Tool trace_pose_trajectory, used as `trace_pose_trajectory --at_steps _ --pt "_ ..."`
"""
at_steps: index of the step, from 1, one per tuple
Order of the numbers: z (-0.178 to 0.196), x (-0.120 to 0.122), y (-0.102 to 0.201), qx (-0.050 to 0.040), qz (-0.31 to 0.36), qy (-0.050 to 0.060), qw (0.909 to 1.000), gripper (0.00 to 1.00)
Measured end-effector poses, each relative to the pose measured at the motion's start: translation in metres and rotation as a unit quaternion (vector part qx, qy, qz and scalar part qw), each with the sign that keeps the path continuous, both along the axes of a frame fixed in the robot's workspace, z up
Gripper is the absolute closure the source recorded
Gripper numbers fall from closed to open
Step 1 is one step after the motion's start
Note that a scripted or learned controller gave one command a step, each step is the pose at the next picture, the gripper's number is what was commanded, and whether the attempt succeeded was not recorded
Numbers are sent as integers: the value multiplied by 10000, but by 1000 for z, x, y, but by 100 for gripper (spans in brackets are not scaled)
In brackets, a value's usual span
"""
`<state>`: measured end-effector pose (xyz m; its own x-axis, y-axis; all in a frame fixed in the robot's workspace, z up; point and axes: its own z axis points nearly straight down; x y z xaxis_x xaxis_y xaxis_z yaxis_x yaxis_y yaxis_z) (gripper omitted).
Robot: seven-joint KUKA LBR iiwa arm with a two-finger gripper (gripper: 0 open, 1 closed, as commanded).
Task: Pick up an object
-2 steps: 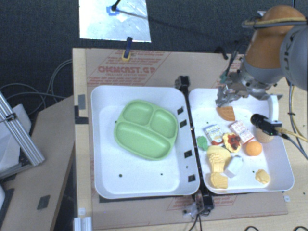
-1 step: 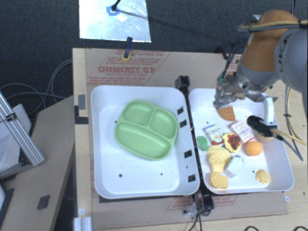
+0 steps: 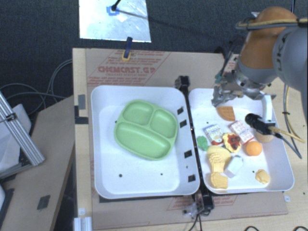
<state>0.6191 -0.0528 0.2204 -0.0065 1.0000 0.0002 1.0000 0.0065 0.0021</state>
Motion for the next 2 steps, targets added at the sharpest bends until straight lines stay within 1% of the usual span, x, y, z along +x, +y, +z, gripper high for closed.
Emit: trace_pose_trajectory --at_steps 1,2 --pt "12 -3 -15 -2 -30 -1 10000 100" --pt "-5 -10 -8 -3 -22 8 10000 100"
